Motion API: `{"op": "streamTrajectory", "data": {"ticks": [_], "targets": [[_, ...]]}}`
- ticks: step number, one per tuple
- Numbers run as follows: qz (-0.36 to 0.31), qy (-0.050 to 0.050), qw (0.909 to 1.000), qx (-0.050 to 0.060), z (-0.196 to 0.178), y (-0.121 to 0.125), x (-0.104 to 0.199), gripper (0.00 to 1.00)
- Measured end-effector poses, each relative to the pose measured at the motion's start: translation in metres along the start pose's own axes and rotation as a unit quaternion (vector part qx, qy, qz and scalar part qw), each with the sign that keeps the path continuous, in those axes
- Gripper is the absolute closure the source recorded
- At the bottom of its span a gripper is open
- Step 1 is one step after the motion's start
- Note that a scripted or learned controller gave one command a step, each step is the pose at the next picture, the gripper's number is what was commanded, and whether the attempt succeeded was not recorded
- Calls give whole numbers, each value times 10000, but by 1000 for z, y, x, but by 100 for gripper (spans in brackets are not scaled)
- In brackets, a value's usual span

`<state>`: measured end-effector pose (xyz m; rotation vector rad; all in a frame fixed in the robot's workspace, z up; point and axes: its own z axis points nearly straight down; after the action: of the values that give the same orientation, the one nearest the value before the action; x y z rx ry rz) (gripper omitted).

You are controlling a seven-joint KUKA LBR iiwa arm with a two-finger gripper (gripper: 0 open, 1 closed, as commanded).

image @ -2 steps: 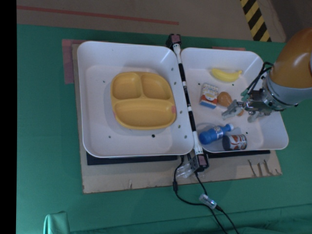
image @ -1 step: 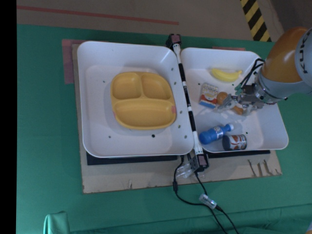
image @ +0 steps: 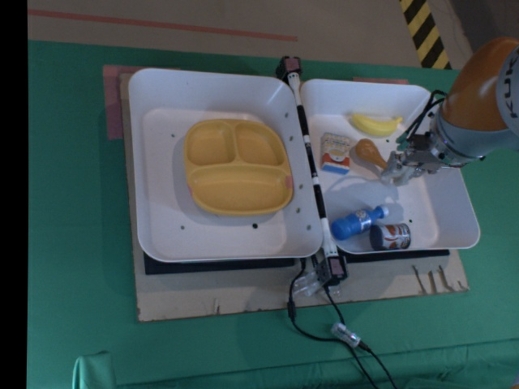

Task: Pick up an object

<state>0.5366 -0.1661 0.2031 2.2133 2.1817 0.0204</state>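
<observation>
The right bin [image: 450, 209] holds a yellow banana [image: 376, 123] at the back, a brown drumstick [image: 371, 155], a small white carton [image: 335, 152], a blue bottle [image: 358, 221] and a dark can [image: 391, 236] at the front. My gripper [image: 397, 173] hangs over the right bin, just right of the drumstick and behind the bottle. Nothing shows between its fingers.
The left bin [image: 154, 217] bears a yellow divided plate [image: 237, 166]. A black-and-white divider bar [image: 308, 148] runs between the bins. Cables [image: 332, 318] trail over the green bench in front. The grey arm with its orange band [image: 482, 87] enters from the right.
</observation>
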Motion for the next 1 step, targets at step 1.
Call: {"op": "streamTrajectory", "data": {"ticks": [1], "targets": [[0, 2, 10000, 1, 0, 0, 0, 0]]}}
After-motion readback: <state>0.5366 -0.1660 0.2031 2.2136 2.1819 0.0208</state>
